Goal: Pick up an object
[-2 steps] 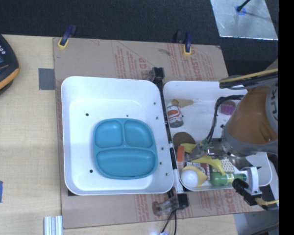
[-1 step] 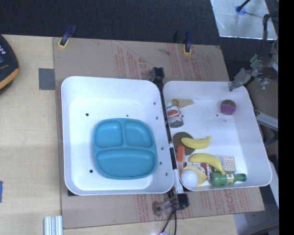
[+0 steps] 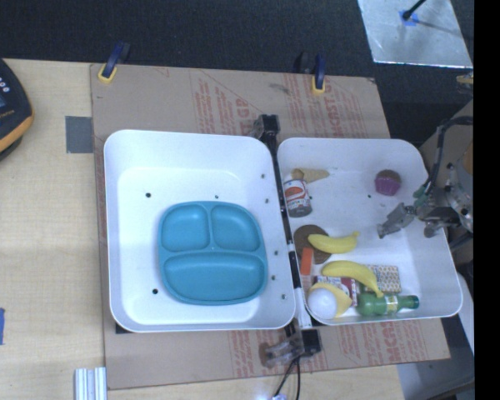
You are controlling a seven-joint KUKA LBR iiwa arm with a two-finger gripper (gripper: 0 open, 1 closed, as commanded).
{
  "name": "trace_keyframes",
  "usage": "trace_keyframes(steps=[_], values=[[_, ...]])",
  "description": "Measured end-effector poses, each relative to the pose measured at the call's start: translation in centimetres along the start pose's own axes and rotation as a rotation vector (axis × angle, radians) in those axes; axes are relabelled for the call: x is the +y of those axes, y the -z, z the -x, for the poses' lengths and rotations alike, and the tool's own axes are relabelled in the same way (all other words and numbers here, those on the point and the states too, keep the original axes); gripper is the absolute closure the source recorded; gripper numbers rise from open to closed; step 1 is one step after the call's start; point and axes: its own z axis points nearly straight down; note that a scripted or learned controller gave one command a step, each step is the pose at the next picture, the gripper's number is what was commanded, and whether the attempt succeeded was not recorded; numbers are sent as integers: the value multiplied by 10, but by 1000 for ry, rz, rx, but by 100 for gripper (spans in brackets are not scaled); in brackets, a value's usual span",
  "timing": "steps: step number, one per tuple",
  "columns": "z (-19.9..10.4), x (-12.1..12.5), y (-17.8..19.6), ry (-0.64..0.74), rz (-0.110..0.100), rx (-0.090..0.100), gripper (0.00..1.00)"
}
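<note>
My gripper (image 3: pixel 410 226) hangs over the right side of the right bin (image 3: pixel 350 157), open, with nothing between its fingers. A purple ball (image 3: pixel 388 182) lies just up and left of it. Further left in the bin are a small red and white can (image 3: pixel 297 197), two yellow bananas (image 3: pixel 333 242) (image 3: pixel 352 272), a green bottle (image 3: pixel 385 304) lying on its side, a white ball (image 3: pixel 322 301) and a cracker-like square (image 3: pixel 387 277). A brown round item (image 3: pixel 308 233) sits under the upper banana.
The left bin (image 3: pixel 125 223) holds a blue divided plate (image 3: pixel 212 252). An orange stick (image 3: pixel 306 262) lies by the wall between the bins. Clamps (image 3: pixel 318 72) hold the cardboard at the back. A yellow and black device (image 3: pixel 0 107) rests at the far left.
</note>
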Motion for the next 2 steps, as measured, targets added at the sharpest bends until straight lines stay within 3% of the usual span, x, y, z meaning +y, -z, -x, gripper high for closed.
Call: trace_keyframes(steps=[1,2], values=[[-67,56,37,11,19,-5,0],[-70,-8,-4,2,5,-2,0]])
